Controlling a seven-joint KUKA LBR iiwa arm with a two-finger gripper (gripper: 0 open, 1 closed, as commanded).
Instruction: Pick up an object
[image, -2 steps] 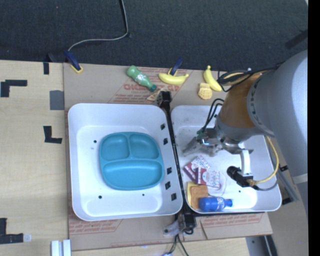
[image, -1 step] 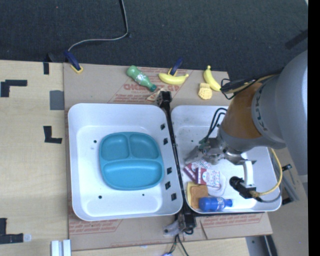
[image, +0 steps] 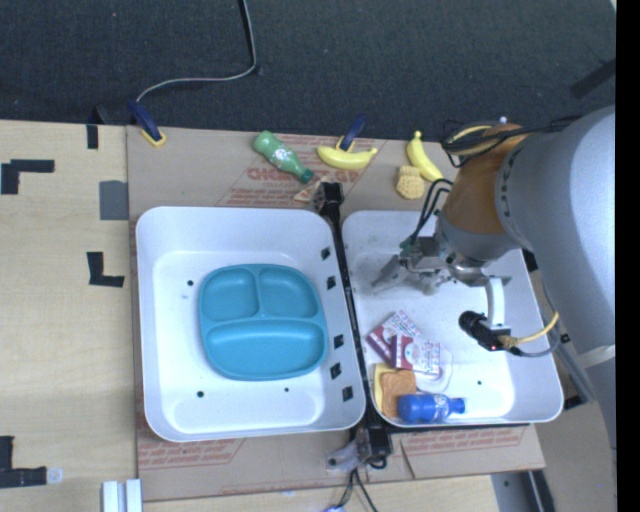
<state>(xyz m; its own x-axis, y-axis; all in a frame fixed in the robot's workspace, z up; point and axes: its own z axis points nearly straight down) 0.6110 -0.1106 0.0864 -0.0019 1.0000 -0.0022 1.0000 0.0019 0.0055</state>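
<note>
The right white bin (image: 520, 395) has bare floor across its upper left and along its right side. Its lower left corner is crowded: a red-and-white snack packet (image: 405, 345), an orange square block (image: 395, 383) and a blue plastic bottle (image: 428, 407) lie close together. The grey arm's wrist and gripper (image: 405, 272) hang over the bin's upper middle. In the left white bin (image: 160, 330), a blue sectioned plate (image: 262, 322) fills the centre, leaving a free margin all round.

Red lettering runs along the cardboard sheet (image: 262, 185) under the bins, above and below them, too blurred to read. The red-and-white packets (image: 405, 345) carry print, also illegible. No other text shows.
</note>
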